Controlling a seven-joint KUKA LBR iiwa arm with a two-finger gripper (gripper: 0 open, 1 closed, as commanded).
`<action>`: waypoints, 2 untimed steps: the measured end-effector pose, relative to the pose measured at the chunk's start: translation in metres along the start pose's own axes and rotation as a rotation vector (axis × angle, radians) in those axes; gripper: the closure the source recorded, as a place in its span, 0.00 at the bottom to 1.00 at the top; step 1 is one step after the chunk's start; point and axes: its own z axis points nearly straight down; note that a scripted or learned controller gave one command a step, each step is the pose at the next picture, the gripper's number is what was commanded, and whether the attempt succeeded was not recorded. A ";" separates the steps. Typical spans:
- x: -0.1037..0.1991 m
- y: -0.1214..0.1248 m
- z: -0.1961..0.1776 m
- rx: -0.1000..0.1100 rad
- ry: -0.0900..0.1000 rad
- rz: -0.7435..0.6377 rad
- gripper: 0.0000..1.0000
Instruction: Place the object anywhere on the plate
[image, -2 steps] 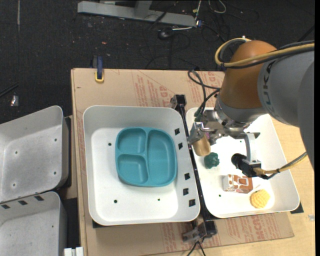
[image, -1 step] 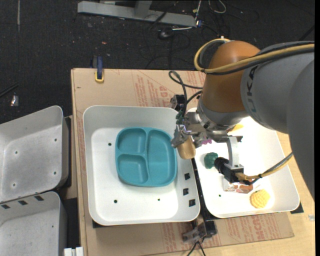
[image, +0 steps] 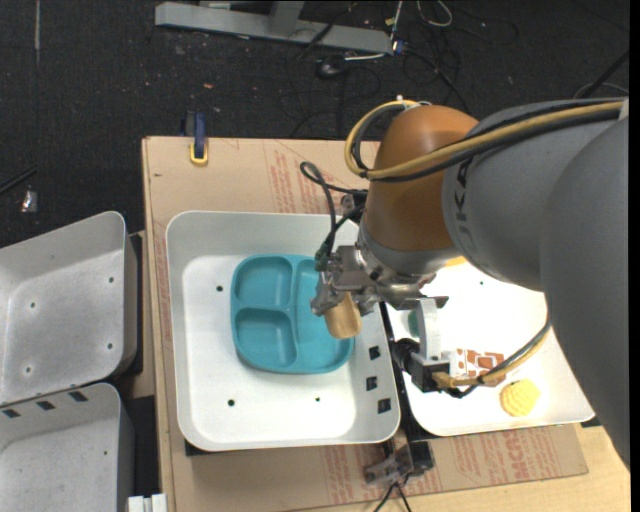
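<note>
With the hand (image: 338, 300) clamped on the tan object (image: 343, 319) over the plate's (image: 270, 320) right edge, I'd shift slightly left, lower, then release.

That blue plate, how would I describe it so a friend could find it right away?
Look at the left of the two white bins on the bench. The plate lies flat near its middle, its right edge under the arm's tip. It is the one teal thing there, split into compartments, unlike the small yellow object in the right bin.
</note>
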 end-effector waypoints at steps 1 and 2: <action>0.061 -0.017 -0.003 -0.003 0.000 -0.002 1.00; 0.057 -0.016 -0.003 -0.004 -0.002 0.006 0.00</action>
